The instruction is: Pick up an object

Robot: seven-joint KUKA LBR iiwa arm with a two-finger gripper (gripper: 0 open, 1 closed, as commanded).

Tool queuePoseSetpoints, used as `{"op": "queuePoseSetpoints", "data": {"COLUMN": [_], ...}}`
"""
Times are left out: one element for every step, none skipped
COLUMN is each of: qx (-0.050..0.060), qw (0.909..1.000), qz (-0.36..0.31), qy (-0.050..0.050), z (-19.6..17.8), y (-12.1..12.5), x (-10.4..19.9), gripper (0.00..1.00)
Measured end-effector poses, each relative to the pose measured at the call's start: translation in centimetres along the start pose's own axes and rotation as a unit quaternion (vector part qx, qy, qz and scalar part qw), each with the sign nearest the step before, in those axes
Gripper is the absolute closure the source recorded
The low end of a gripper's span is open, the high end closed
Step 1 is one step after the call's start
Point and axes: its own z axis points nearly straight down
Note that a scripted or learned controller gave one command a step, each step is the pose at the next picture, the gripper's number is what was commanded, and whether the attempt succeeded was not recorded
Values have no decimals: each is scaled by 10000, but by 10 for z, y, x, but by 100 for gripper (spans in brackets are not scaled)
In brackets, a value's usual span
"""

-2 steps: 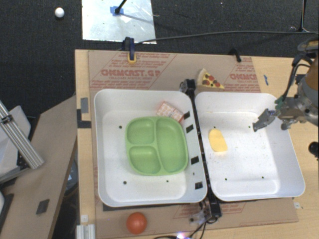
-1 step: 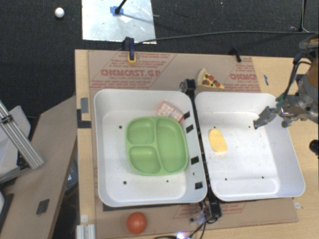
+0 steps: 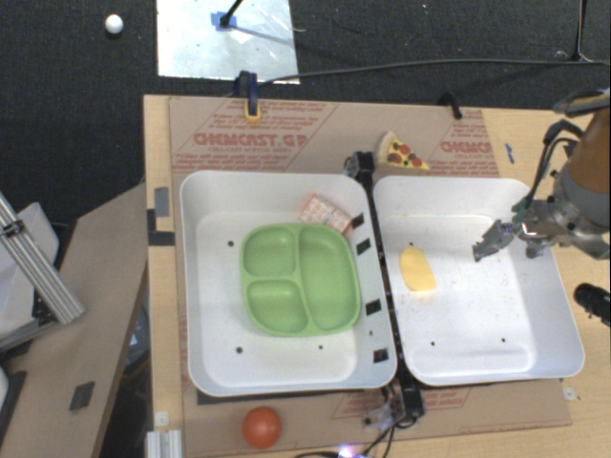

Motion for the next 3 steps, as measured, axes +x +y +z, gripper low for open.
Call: {"op": "queuePoseSetpoints", "data": {"qx": [-1,-8,-13], "qw": [10000,10000,10000], "qz": [0,0,-2], "qy": [2,-1,-3], "z": [61,103,92], "y": [1,6,6], "x": [3,-1,-1], "gripper": [0,0,100]}}
